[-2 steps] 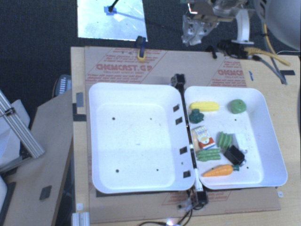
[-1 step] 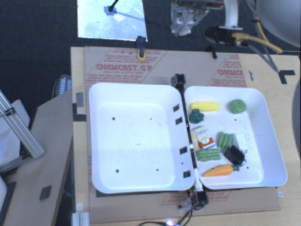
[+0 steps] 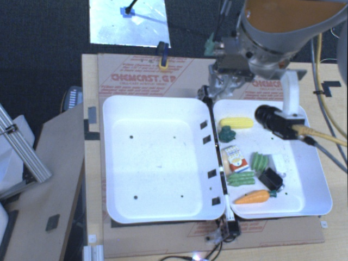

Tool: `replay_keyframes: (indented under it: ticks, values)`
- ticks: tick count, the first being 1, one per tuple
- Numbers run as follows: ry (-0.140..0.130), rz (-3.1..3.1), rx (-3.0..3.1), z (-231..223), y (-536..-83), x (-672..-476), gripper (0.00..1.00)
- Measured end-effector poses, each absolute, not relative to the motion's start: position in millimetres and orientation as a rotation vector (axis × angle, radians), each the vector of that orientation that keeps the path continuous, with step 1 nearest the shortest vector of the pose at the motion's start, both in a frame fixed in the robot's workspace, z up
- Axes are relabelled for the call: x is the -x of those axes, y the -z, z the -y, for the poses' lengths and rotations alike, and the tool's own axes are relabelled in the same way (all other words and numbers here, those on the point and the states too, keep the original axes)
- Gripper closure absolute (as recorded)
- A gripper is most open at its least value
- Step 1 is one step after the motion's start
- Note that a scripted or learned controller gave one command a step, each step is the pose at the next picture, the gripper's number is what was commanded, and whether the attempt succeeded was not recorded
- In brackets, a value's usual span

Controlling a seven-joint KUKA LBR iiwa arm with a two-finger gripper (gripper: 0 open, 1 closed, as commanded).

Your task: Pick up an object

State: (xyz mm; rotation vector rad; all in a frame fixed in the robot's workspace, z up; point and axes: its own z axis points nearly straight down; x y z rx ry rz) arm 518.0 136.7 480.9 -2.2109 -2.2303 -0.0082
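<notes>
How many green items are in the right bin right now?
3. A dark green piece sits beside the corn, a green block lies mid-bin, and a pea pod lies above the carrot. The arm may hide others.

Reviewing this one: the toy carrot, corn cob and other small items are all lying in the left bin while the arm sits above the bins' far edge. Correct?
Not quite. The camera view shows the carrot, corn cob and the other small items in the right bin, not the left bin. The rest holds: the arm sits above the bins' far edge.

Objects [image 3: 247,162] in right bin [image 3: 312,200] (perhaps seven)
</notes>
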Motion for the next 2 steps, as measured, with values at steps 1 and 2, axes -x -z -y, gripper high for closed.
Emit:
replay_keyframes:
  ticks: [1,2]
  values:
    - [0.007,2.224,2.227,-130.0,-501.1,-616.0,1.0]
    - [0.003,2.22,2.229,-69.3,-496.9,-670.7,1.0]
